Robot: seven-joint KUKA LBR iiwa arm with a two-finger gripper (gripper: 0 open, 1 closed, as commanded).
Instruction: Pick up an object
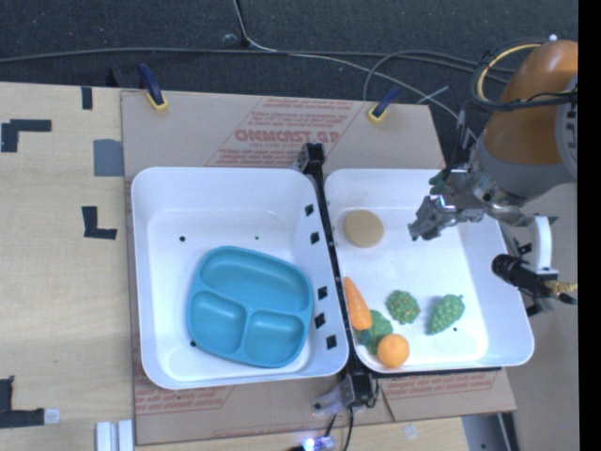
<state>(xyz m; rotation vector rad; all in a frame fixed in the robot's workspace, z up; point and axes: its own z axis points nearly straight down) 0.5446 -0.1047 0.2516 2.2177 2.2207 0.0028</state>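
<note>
The right bin (498, 280) holds a tan round cookie-like piece (362, 228) near its back left. A carrot (357, 304) lies along the left wall. An orange ball (393, 349) sits at the front, touching a green leafy piece (377, 327). Two green broccoli-like pieces (403, 306) (447, 313) lie in the middle front. My gripper (427, 224) hangs over the right bin's back right part, to the right of the tan piece and apart from it. Nothing shows between its dark fingers.
The left bin (160, 252) holds a blue divided tray (250, 305). A black divider (324, 252) runs between the bins. Cables cross the dark cloth behind the bench. A black fitting (521, 272) on the arm sticks out over the right bin's right rim.
</note>
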